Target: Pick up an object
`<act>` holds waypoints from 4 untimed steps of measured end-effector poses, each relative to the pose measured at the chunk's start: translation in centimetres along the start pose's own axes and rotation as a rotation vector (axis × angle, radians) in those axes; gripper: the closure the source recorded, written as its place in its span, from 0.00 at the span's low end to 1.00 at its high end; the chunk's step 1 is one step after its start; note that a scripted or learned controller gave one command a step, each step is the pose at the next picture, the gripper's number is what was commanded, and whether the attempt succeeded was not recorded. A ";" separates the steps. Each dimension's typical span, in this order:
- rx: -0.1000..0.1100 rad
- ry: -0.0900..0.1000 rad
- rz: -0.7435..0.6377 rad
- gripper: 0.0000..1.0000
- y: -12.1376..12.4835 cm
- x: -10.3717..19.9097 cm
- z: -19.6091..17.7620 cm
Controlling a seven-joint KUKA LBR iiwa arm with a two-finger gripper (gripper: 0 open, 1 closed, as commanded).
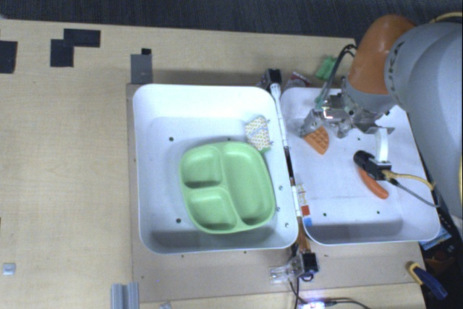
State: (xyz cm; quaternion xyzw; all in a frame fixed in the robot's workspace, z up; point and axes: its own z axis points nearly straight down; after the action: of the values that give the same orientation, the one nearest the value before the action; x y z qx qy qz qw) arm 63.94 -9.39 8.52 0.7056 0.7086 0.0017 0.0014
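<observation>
1. The tool point(323, 123) hangs low over the right bin point(405, 228), at an orange ridged piece point(317, 140); contact is unclear, and how far apart its tips stand cannot be told.
2. No readable writing.
3. The arm point(427, 76) cuts off the right bin's far edge.
4. The left bin point(155, 155) holds a green divided plate point(226, 186) and a patterned scrap point(257, 131).

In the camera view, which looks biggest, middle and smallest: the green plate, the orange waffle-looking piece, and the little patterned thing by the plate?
1. Green divided plate, by far the largest.
2 and 3. The orange ridged piece and the small patterned item look about alike in size, so I won't rank them; the gripper also partly hides the orange one.
</observation>
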 end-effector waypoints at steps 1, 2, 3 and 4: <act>-0.007 -0.001 -0.004 1.00 0.2 0.1 -1.3; 0.000 0.001 -0.001 1.00 -4.7 8.1 -10.0; 0.001 0.001 0.000 0.00 -4.8 8.0 -10.0; 0.001 -0.001 0.002 0.00 -2.7 2.5 -10.0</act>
State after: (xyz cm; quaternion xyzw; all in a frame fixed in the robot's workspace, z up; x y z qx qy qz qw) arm 61.16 -6.92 18.49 0.7061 0.7081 0.0010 0.0015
